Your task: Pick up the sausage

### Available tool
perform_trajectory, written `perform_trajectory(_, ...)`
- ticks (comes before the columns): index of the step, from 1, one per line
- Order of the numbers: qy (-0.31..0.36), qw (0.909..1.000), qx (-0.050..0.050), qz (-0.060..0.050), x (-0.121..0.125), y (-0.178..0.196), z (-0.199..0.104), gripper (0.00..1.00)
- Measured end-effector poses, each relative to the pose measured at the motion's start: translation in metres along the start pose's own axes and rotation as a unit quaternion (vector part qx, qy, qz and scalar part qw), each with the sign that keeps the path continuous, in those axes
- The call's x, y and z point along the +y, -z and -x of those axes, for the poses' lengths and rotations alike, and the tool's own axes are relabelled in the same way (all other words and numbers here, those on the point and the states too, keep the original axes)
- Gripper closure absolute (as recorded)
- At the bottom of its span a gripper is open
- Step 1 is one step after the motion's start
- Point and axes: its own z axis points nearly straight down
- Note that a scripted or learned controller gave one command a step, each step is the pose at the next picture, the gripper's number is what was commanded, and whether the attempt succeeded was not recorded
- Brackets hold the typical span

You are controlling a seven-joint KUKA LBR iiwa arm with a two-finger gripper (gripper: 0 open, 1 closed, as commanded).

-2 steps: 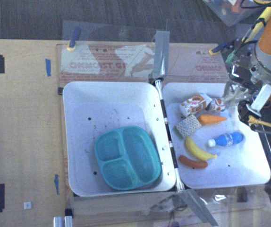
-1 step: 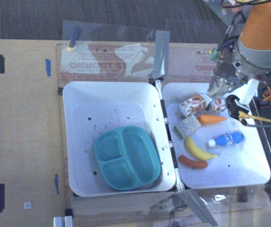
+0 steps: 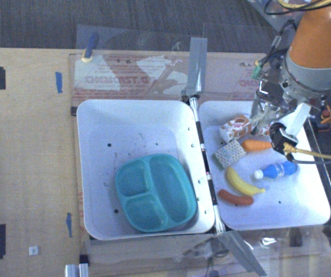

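The sausage [image 3: 235, 198] is a short reddish-brown link lying flat near the front of the right bin [image 3: 304, 206], just below a yellow banana [image 3: 241, 182]. My gripper [image 3: 262, 119] hangs over the back of the right bin, beside a small white and red carton [image 3: 233, 127] and above an orange carrot [image 3: 257, 145]. It is well behind the sausage and apart from it. The wrist and cables hide its fingers.
The right bin also holds a speckled grey sponge [image 3: 230, 153] and a small blue bottle [image 3: 276, 171]. A teal divided tray [image 3: 155, 193] lies in the left bin [image 3: 96, 154]. A metal divider rail [image 3: 203, 154] runs between the bins.
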Motion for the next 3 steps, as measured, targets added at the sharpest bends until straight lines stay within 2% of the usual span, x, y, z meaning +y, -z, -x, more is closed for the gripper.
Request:
perform_trajectory(1, 0.004, 1.0, 0.0, 0.0, -0.041, 0.026, 0.051, 1.0)
perform_trajectory(2, -0.006, 1.0, 0.0, -0.001, -0.063, 0.029, 0.054, 1.0)
perform_trajectory(3, -0.02, 0.9998, 0.0, -0.001, -0.037, 0.008, 0.057, 1.0)
